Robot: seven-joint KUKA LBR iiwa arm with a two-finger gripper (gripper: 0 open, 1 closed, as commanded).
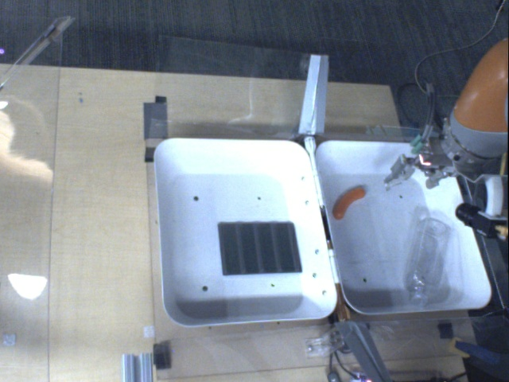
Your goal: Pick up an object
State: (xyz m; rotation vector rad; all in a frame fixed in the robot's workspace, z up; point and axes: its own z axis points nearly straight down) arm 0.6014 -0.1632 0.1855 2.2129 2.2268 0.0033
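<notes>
The hand [419, 165] is hanging over the top of the right bin [477, 293], and one cannot tell how open it is. The orange sausage [349, 201] is lying apart, lower left, pointing upper right to lower left. The hand could be missing it, or bumping the clear bottle [428, 257].

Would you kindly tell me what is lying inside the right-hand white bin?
An orange sausage-shaped object and a clear plastic bottle lie in the right bin. The claw covers part of its far right corner.
</notes>
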